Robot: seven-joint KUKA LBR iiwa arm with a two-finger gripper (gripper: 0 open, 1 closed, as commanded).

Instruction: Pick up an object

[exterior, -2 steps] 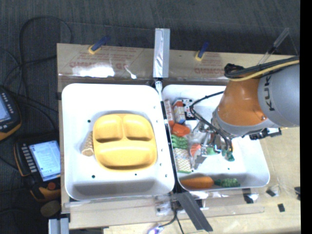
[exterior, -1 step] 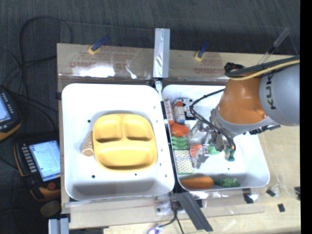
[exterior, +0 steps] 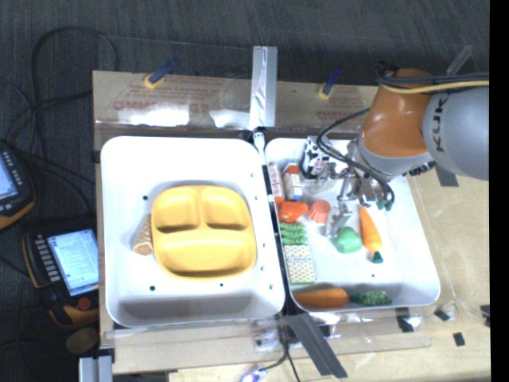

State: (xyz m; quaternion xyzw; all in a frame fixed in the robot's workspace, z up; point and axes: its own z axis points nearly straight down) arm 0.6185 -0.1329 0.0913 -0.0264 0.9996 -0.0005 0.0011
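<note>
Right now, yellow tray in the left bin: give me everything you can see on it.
The yellow tray is a glossy, plastic-looking divided plate with rounded corners: two smaller compartments along its far side, one wide compartment nearer the camera. All three look empty. It lies flat, right way up, around the middle of the left bin. A tan ridged cone-shaped item sits against its left edge, partly tucked under it. The gripper is over in the right bin, away from it.

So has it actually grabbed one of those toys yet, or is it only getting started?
Nothing looks picked up yet. The yellow divided plastic tray lies in the left white bin; the toys lie in the right white bin. In hand: the two-finger gripper is down among them, just above the round green toy and beside the orange toy carrot. No toy shows between its fingers, so gripping and lifting remain.
</note>
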